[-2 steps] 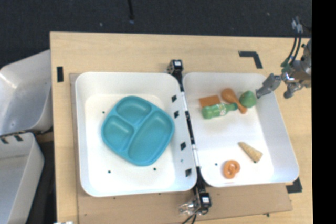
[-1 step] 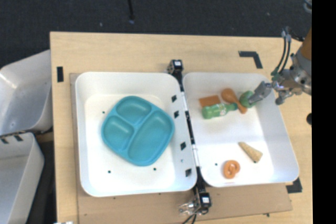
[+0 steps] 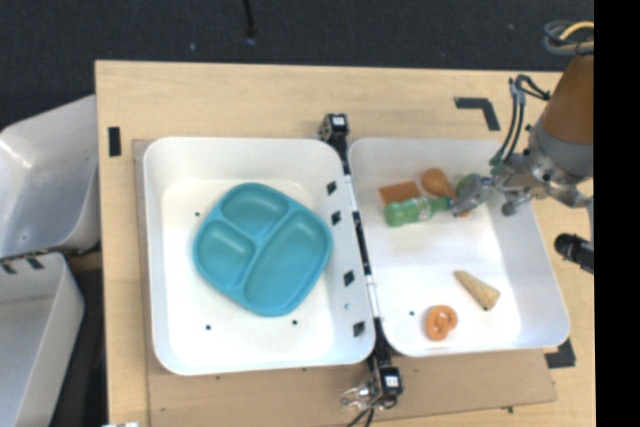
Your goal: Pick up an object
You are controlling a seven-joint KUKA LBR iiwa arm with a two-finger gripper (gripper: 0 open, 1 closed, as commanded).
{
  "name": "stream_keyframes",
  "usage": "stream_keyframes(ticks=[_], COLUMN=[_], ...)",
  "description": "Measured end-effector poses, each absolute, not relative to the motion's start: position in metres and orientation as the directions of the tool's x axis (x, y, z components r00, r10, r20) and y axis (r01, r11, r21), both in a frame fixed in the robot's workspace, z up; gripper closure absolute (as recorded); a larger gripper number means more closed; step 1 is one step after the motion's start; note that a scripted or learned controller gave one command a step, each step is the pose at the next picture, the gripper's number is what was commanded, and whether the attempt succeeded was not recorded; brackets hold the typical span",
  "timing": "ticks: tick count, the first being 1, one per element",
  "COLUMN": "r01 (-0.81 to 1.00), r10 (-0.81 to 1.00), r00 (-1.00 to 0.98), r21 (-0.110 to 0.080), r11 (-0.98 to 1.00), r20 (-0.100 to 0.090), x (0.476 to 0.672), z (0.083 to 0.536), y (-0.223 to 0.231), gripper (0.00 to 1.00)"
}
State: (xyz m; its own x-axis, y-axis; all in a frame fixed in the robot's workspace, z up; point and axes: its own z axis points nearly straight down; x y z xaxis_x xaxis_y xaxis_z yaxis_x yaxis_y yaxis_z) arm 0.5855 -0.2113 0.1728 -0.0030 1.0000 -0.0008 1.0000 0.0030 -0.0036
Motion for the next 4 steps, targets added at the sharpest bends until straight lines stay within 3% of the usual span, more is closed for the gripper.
stream_keyframes(ticks=[1,2,3,4], r01=[1.000,1.000,1.000,1.000], r10=[1.000,1.000,1.000,1.000], r00=[0.001,0.001,0.003,0.000], r21=[-0.002,0.005,0.007,0.003], r11=[-0.001,-0.001,-0.003,0.000], r20=[-0.003,-0.003,-0.003,-0.001], x=[0.588,0.589,0.590,0.591], z=[0.130,0.144,0.205,0.209], y=[-0.216,-0.217,-0.226,-0.226], gripper=[0.00,1.00,1.00,1.00])
